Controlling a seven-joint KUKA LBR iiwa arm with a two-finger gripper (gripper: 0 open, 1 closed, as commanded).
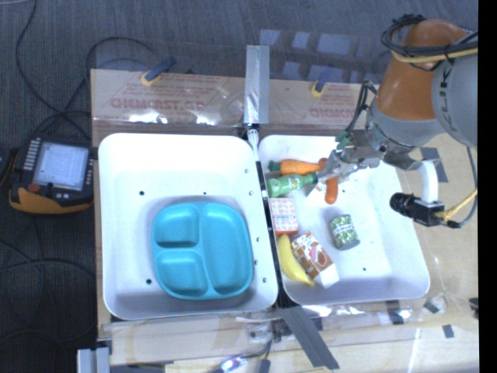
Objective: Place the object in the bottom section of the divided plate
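- Gripper hangs low over the upper part of the right bin, its fingers pointing toward the bin's dividing edge; whether the fingers are parted or closed cannot be told, since the tips merge with the toys under them.
- Small orange-red piece lies just under and slightly nearer the camera than the claw, its long axis running up and down in the view; it may be touching a finger, but a hold is not visible.
- Carrot lies just to the claw's left, long axis across the bin, with the green bottle beside it, a little nearer the camera.
- Farther from the claw, toward the bin's near edge: a red-and-white box, a green can, a banana and a snack pack.
- Divided plate sits in the left bin, well apart from the claw, to its left and nearer the camera.
- Judgement: the plate's bottom section (the near-side compartment) is the goal, so the coming move turns on a secure grasp first, then a long carry left across the bins' shared wall.
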